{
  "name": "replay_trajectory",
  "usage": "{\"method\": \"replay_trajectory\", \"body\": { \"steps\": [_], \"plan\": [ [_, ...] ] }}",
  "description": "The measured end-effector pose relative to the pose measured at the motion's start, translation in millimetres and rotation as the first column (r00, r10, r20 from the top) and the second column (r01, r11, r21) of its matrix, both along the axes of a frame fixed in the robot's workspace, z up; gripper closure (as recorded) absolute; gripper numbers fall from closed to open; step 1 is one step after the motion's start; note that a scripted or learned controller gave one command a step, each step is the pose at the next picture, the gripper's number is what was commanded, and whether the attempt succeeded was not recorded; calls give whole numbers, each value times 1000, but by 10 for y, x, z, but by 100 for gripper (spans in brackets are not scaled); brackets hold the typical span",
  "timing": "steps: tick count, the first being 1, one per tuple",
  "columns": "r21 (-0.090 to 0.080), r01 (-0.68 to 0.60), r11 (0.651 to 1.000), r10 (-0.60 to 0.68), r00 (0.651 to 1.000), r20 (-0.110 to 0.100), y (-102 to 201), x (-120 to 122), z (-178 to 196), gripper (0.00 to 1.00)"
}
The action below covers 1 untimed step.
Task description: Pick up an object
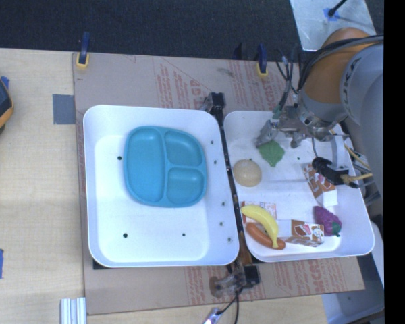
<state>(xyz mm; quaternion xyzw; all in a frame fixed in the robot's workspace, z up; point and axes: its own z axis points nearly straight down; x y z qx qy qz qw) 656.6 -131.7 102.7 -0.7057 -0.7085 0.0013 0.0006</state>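
Green piece point(273, 153): right bin point(364, 238), 11 o'clock, just under gripper point(278, 133)
Gripper: finger state impossible to tell
Ball point(247, 172): 8 o'clock of green piece
Tray point(165, 165): left bin point(108, 241)

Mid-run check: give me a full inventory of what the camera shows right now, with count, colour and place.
bins: two, white, side by side on the bench
divided plate: one, light blue, left bin
green toy: one, green, right bin, far end, just below the hand
round toy: one, beige, right bin, by the left wall
banana: one, yellow, right bin, near end
hot dog: one, orange-red, beside the banana
grapes: one bunch, purple, right bin, right side
clamps: two, blue and yellow, far edge
arm: one, grey with orange band
hand: one, above the green toy
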Motion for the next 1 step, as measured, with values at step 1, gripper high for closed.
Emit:
{"method": "replay_trajectory", "body": {
  "steps": [1],
  "plan": [
    [1,-2,1000,2,1000,-2,140,-5,-107,0]
  ]
}}
